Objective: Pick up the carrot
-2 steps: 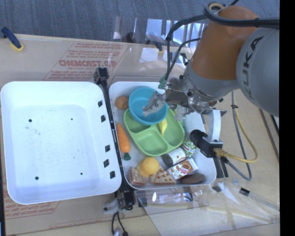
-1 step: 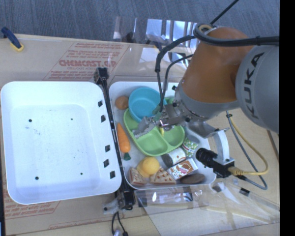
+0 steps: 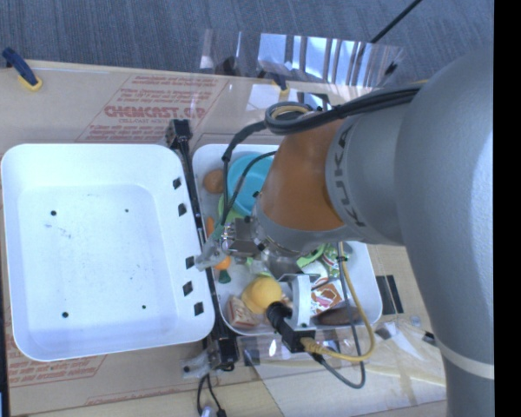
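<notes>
The tool (image 3: pixel 219 252) sits low in the right bin (image 3: pixel 372 302), touching the carrot (image 3: pixel 221 264).

The bench (image 3: pixel 113 115) is covered with brown cardboard printed in red lettering, and it sits on a dark grey ribbed floor (image 3: pixel 113 16). 2 shallow white bins rest directly on it, side by side. The left bin (image 3: pixel 17 233) takes up most of the cardboard on that side. The right bin (image 3: pixel 369 298) touches it along a row of black clips (image 3: pixel 184 207) and is largely hidden by the arm. A blue and yellow clamp (image 3: pixel 22 69) grips the bench's far left corner. A clear plastic piece (image 3: pixel 317 59) stands at the far edge.
</notes>
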### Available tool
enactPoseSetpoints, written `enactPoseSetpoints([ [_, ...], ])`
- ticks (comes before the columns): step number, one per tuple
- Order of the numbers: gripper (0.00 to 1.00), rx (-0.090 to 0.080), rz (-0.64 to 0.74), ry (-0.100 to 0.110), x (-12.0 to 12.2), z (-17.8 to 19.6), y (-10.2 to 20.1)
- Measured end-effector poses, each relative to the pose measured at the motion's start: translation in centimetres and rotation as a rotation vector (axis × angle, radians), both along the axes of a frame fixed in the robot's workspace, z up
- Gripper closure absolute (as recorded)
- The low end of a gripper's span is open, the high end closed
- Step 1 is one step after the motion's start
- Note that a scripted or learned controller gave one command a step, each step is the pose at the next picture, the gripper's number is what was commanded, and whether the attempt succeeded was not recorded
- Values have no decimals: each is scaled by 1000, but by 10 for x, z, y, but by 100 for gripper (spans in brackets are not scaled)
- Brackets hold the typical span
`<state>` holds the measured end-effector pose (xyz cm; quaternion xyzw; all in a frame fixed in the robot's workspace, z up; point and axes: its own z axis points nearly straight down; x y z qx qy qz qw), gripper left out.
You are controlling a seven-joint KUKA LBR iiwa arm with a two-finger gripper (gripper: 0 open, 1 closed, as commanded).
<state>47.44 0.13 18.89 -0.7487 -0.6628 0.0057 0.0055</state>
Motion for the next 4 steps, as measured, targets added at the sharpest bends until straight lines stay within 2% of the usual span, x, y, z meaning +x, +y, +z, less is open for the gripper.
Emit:
enactPoseSetpoints([
  [4,0,-2,1,-3,1,1,0],
])
